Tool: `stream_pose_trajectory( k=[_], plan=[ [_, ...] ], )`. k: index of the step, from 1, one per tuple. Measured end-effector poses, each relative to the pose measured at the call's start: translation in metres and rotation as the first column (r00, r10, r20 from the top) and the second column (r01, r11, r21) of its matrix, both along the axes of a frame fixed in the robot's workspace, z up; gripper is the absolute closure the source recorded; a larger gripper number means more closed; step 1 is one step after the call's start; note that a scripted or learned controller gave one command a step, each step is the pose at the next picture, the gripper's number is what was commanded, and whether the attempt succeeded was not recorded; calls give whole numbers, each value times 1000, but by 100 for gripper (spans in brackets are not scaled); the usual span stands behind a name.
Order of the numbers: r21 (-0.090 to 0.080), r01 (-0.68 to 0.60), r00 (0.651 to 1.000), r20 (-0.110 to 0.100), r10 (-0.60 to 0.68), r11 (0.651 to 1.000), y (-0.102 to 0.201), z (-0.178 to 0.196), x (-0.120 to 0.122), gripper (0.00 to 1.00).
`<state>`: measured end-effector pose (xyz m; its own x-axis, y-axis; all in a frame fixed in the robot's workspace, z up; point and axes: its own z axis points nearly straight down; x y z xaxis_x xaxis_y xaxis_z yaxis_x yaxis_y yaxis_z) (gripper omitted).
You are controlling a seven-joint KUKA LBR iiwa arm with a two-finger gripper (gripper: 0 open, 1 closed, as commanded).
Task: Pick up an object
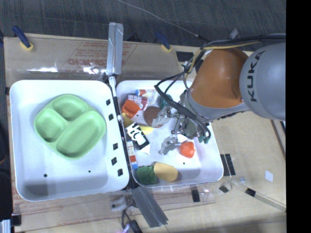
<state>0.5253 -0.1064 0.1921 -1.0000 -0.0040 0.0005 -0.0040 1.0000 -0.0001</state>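
Observation:
The right bin [210, 165] holds several small items. A red-orange piece [187, 150] lies right of centre, and a yellow piece [166, 171] and a green piece [146, 175] sit at the front edge. A brown round item [152, 114], an orange item [129, 108] and a black-and-white item [139, 137] are further left. My gripper [181, 139] hangs low over the bin's middle, just above and left of the red-orange piece, under the orange-banded wrist [217, 79]. Whether it touches that piece is unclear.
The left bin [29, 178] carries a green three-compartment plate [70, 125]. A metal divider [115, 47] runs between the bins. Cables [167, 84] loop from the wrist over the right bin's back. Blue clamps [23, 37] hold the cardboard at the back.

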Motion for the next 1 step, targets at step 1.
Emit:
stream_pose_trajectory(
  k=[1],
  plan=[
    [-8, 37, 999, 7, -37, 999, 5, -99, -7, 0]
  ],
)
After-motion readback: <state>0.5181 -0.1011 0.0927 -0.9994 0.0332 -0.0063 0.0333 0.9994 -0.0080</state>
